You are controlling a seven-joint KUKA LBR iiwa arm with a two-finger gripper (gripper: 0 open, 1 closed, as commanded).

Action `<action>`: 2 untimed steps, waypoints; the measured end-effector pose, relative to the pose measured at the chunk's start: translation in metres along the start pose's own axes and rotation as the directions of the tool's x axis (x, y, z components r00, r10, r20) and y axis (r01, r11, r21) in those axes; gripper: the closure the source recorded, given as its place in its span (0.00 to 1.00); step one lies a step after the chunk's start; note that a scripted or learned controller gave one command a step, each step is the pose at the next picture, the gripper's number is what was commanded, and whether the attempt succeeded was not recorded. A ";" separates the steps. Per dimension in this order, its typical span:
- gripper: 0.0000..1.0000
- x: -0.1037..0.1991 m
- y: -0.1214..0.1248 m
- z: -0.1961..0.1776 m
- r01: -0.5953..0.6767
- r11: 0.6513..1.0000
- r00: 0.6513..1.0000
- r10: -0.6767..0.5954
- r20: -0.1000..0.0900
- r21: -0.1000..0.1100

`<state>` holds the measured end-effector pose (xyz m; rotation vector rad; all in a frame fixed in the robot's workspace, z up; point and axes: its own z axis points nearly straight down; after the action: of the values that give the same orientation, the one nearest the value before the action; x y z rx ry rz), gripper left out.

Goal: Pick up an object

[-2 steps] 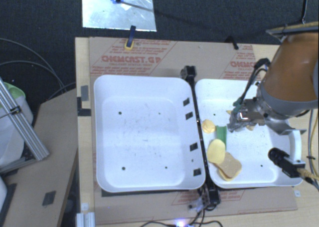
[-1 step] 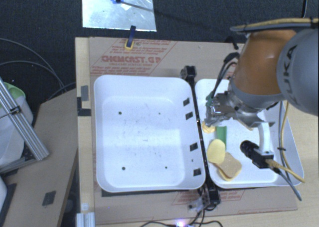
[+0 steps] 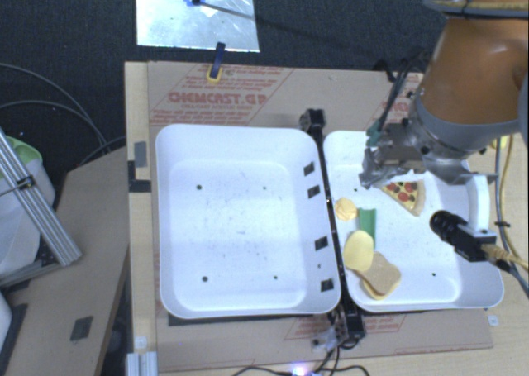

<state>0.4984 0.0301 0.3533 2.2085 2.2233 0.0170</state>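
The right bin (image 3: 463, 292) holds several toy foods. A pizza slice (image 3: 406, 194) lies near its middle. A small yellow piece (image 3: 345, 210) and a green block (image 3: 366, 221) sit by its left wall. In front of them a pale yellow disc (image 3: 359, 251) overlaps a tan bread slice (image 3: 382, 275). My gripper (image 3: 382, 169) hangs over the back of this bin, just left of and behind the pizza slice. I see nothing held in it.
The left bin (image 3: 240, 217) stands beside the right one, with black clips (image 3: 322, 242) along the shared wall. Both bins rest on a cardboard sheet (image 3: 223, 93). A metal plate (image 3: 197, 1) lies on the floor behind.
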 end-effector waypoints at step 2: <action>1.00 0.089 0.015 0.026 0.005 1.000 1.000 -0.005 -0.003 0.009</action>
<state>0.5135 0.1196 0.3281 2.2087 2.2352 0.0102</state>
